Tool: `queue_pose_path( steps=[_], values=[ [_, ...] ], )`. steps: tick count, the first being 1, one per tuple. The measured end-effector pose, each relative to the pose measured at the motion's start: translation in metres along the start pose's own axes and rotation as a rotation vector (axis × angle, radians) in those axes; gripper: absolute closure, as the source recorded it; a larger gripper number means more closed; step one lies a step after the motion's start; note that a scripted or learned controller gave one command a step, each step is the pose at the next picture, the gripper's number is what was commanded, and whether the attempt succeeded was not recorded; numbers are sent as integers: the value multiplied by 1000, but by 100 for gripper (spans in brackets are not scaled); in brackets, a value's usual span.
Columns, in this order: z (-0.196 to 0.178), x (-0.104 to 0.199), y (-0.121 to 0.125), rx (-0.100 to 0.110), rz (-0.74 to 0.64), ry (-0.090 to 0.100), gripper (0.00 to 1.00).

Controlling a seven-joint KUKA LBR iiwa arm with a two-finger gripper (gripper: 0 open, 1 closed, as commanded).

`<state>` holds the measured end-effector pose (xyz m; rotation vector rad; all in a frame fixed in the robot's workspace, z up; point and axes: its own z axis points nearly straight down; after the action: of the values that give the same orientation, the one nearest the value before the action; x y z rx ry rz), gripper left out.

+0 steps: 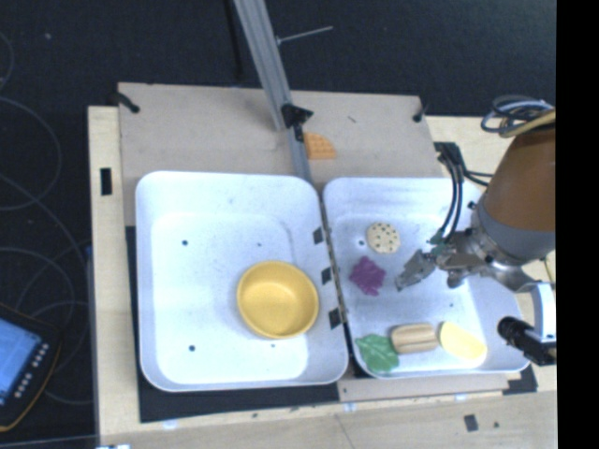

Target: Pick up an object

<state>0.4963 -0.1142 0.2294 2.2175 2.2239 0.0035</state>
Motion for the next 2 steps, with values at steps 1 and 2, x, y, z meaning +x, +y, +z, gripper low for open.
queue_pose_path(
  steps=[1, 2],
  values=[
    [0, 0, 0, -1, 3, -1, 0],
    [46, -7, -6, 5, 4, -3, 0]
  ],
)
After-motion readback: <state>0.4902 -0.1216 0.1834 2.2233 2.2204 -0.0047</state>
